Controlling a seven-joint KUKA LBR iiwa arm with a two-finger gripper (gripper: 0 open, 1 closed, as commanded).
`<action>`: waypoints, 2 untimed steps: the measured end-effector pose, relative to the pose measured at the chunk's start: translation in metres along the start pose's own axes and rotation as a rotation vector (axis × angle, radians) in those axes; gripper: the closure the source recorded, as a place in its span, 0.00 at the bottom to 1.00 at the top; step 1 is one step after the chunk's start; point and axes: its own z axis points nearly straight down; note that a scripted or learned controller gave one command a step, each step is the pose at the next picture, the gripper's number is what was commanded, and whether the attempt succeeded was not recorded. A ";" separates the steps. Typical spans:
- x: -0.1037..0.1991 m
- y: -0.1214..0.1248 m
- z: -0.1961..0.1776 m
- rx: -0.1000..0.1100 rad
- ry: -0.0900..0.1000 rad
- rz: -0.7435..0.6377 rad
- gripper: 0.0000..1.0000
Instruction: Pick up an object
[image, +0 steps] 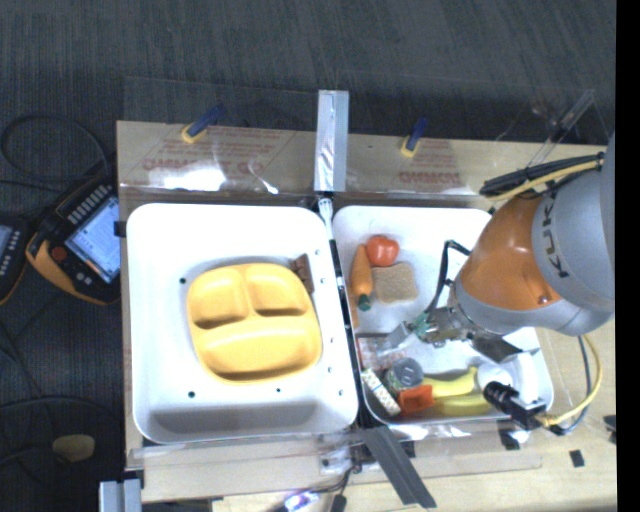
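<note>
Left bin (150, 300): yellow divided tray (255, 320), lying flat, centre. Right bin (345, 225): carrot (360, 280) against the left wall, tomato (381, 249) just beside it, brown sponge-like block (397, 284) below the tomato. Lower part: round metal lid (404, 375), orange piece (416, 398), banana (452, 392) along the near wall, crowded together. Tool (425, 328) hangs over the bin's middle, between block and lid; jaw state cannot be told.

Judgement: no object is gripped yet. The block stands apart from its neighbours and is the cleanest target. Descend straight and centre over it before closing; avoid the cluttered near corner.
</note>
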 end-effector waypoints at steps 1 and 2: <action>-0.029 0.062 -0.009 0.029 0.010 -0.192 0.00; -0.005 -0.004 0.011 0.003 -0.003 -0.104 0.00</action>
